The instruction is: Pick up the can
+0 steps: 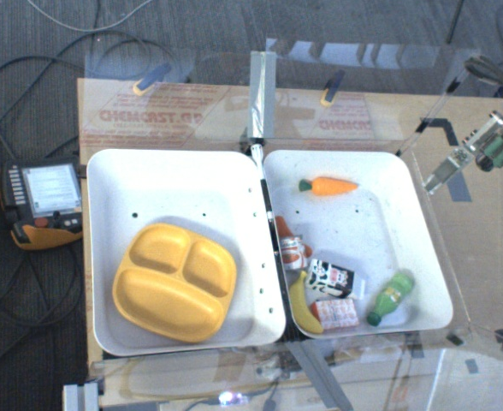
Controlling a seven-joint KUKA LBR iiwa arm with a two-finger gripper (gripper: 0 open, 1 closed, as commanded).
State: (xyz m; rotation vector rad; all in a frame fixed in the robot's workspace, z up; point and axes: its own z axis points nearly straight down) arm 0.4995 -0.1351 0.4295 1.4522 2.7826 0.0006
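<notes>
The can [293, 252] is small, red and silver. It lies in the right bin [405, 221], close against that bin's left wall and about halfway down it. A black-and-white carton [330, 276] touches it on its lower right. A banana [302, 305] lies just below it along the same wall. A small red-orange piece [281, 227] sits right above the can.
Also in the right bin are an orange carrot [328, 187] near the back, a pink packet [335, 313] and a green bottle [391, 297] at the front. The left bin [115, 178] holds a yellow divided plate [175, 281]. A metal fixture [470, 151] stands beyond the right bin.
</notes>
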